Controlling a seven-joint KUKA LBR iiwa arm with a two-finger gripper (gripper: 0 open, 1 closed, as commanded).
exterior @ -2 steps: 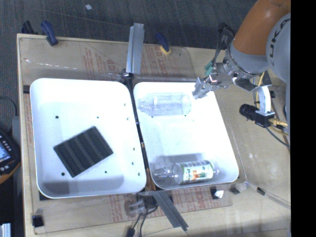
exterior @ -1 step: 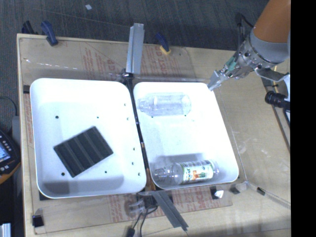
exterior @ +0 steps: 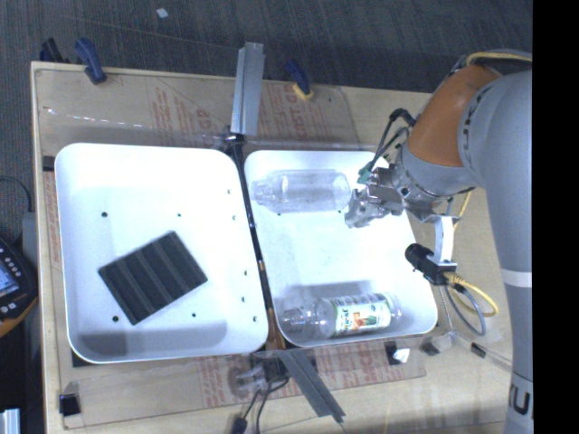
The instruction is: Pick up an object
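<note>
Clear plastic is what the gripper (exterior: 362, 208) is working next to: in the camera view it hangs over the right bin (exterior: 398, 269), at the cap end of the unlabelled bottle (exterior: 298, 191) that lies on its side along that bin's far wall. Whether the fingers are spread or pressed together I cannot tell; they are a small blurred metallic mass, and nothing shows between them, so I would not call the bottle held.

Taking that bottle as the landmark, the labelled bottle (exterior: 339, 315) lies well apart from it, against the near wall of the same bin, also on its side. The dark ribbed panel (exterior: 152, 277) lies farther off again, across the divider, flat on the floor of the left bin (exterior: 81, 179).

The step in hand looks like the approach to a grasp on the unlabelled bottle. To do it well, I judge the fingers should straddle the narrow neck or the body across its short width, not along its length, and come down centred, since a smooth round bottle on its side will roll or squirt away from an off-centre pinch. The far wall is close, so the finger on that side needs room to slide in without jamming on the rim.

Counted: two bins, two clear bottles, one with a label and one without, one dark ribbed panel, one gripper.
</note>
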